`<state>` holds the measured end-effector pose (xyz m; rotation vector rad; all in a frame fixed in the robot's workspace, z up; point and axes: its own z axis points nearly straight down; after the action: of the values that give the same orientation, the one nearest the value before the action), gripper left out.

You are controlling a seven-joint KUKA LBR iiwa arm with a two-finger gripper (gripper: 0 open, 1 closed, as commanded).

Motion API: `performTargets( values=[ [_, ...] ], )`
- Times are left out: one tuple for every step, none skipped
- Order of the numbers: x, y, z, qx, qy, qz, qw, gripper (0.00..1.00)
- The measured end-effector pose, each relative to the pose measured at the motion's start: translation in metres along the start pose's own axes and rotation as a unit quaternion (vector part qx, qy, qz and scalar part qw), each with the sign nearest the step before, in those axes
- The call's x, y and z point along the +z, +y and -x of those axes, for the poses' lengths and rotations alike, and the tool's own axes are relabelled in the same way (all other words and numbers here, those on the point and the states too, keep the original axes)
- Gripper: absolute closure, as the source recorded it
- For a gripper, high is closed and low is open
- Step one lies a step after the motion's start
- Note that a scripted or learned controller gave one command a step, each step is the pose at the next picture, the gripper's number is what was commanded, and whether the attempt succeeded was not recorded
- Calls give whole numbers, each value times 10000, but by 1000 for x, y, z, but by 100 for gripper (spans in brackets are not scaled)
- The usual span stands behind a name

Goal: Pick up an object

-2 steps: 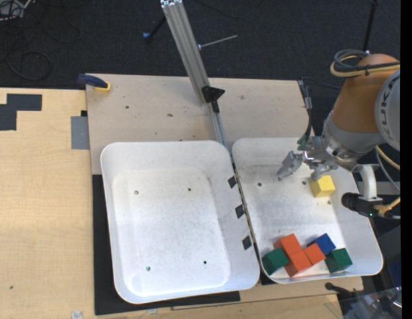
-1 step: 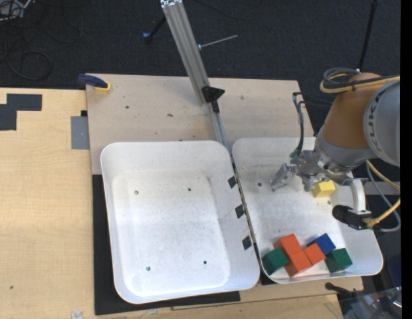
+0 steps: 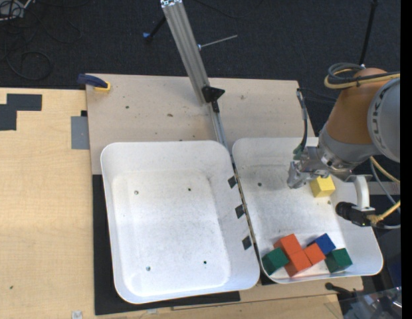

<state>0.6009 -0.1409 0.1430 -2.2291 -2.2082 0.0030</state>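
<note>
My gripper hangs low over the upper part of the right bin, under the grey arm with its orange band. A yellow cube sits just to the gripper's right, close beside it; whether they touch is unclear. At the bin's near end lies a cluster of blocks: two orange ones, a blue one, and two green ones.
The left bin sits beside the right one, with black clips along the shared edge. A slanted aluminium rail rises behind the bins. Cables loop by the arm at the right.
</note>
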Motion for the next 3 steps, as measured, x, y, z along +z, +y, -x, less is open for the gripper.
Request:
performTargets(
  values=[
    [-45,0,-6,-63,-5,31,10000,100],
    [-88,-2,-5,-49,-8,32,10000,100],
    [-135,-2,-4,-49,-10,37,10000,100]
  ],
)
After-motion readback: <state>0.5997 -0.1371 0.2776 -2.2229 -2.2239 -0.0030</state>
